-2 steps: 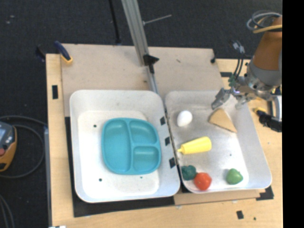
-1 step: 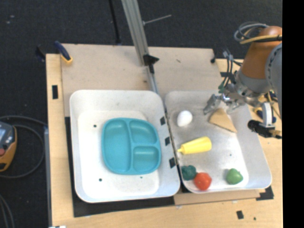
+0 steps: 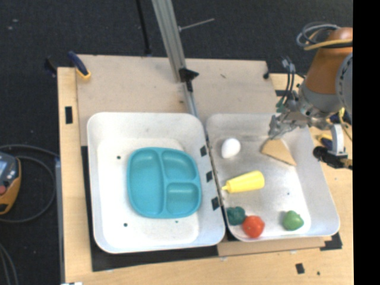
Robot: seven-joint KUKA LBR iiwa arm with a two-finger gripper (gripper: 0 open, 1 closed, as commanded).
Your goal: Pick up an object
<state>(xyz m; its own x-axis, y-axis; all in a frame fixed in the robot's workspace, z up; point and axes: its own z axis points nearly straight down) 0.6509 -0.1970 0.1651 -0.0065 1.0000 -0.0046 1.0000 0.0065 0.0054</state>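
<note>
1. We see the grey two-finger gripper [image 3: 278, 129] hanging at the far edge of the right white plastic bin [image 3: 317, 186], its tips just above the tan wedge-shaped block [image 3: 279, 152]. Nothing sits between the fingers; whether they are spread or closed we cannot tell.
2. The wedge is nearest and looks the likely target. We judge that its sloped faces could slip, so we would close across its flat parallel sides.
3. The white egg-shaped ball [image 3: 230, 147], left of the wedge, is smooth and round and may roll.
4. The yellow cylindrical bottle-like piece [image 3: 243, 182] lies on its side mid-bin.
5. Along the near wall sit a dark teal lump [image 3: 236, 215], a glossy red tomato-like ball [image 3: 253, 225] and a green rounded toy [image 3: 291, 219].
6. The left white bin [image 3: 107, 230] holds a turquoise divided plastic plate [image 3: 163, 181].
</note>
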